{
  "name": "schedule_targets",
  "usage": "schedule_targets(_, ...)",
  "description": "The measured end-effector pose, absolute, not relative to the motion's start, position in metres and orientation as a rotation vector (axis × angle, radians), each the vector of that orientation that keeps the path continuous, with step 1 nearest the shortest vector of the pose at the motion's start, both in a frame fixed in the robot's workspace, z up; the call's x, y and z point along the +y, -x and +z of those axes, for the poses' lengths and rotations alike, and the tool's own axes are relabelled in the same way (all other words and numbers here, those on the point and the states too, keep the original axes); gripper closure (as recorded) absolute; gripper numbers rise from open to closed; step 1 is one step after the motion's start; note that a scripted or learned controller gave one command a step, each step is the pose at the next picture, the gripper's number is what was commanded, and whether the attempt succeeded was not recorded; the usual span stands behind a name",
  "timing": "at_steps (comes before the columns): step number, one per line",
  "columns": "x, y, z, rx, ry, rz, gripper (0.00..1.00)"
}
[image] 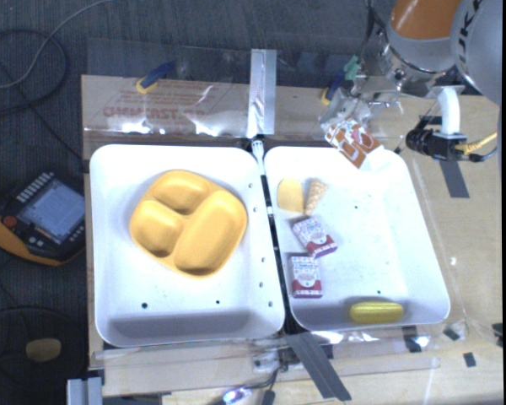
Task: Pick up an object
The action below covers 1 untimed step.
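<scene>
On a tan bench over dark carpet sit two white bins. The gripper [351, 116] hangs above the right bin's [422, 226] far edge, fingers clamped on a red-and-white packet [355, 142] lifted clear, likely so it can be carried off without dragging.

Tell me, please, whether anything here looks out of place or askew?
Yes: a small red-and-white packet hangs tilted at the hand, above the right bin's far rim rather than lying flat inside like the other packets.
</scene>
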<state>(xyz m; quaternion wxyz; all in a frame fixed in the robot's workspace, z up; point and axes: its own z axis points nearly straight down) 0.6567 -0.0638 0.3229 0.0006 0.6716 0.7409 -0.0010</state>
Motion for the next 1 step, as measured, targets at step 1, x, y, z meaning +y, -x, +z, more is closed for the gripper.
schedule_targets(1,-0.0521,-0.6367,0.2221,2.176,-2.265,-0.008,1.00)
